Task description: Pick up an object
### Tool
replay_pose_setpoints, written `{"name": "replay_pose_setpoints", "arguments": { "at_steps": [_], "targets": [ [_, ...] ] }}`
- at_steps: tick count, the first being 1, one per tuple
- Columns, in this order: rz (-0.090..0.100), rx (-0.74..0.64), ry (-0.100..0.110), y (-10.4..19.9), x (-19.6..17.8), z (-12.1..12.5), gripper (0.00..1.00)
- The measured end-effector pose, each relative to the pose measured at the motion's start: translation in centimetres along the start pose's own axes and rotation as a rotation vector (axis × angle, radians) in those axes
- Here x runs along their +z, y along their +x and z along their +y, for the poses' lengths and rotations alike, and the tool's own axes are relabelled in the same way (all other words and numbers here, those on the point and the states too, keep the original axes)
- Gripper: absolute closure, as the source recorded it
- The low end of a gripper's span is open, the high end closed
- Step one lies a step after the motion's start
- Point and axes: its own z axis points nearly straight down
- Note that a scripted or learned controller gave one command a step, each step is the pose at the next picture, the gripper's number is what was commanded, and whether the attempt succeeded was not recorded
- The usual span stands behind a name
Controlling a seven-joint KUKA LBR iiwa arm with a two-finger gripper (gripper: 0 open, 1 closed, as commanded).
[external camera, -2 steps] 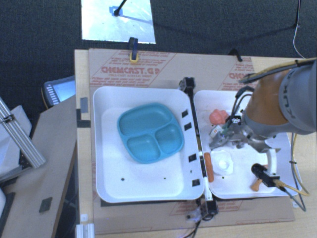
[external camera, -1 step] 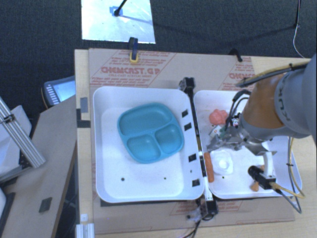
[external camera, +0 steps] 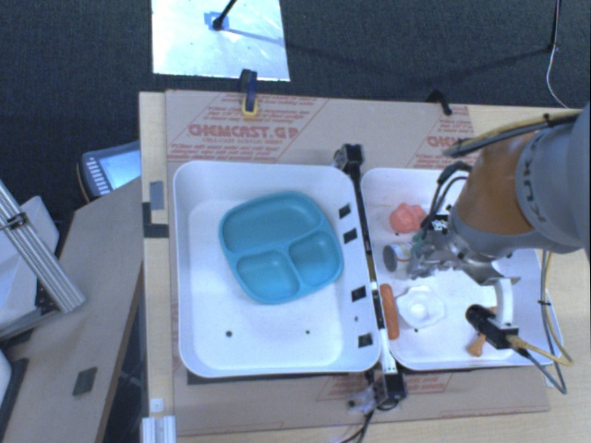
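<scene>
Left bin (external camera: 208, 330): blue plate (external camera: 280, 245) off walls | gripper (external camera: 413, 258) in right bin (external camera: 388, 185)

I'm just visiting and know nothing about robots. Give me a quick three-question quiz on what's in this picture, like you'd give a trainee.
1. True or false: the blue plate lies in the left bin.
2. Which thing lies in the right bin, close along the wall it shares with the other bin? A) sausage B) spoon C) cup
3. Fill the gap: the gripper is over the ___ bin.

Key: 1 true; 2 A; 3 right.
</scene>
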Motion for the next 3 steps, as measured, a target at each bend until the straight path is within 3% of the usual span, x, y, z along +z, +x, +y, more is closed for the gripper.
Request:
{"name": "replay_pose_setpoints", "arguments": {
  "at_steps": [3],
  "targets": [
    [-0.001, -0.004, -0.004, -0.9, -16.3, 1.2, 1.00]
  ]
}}
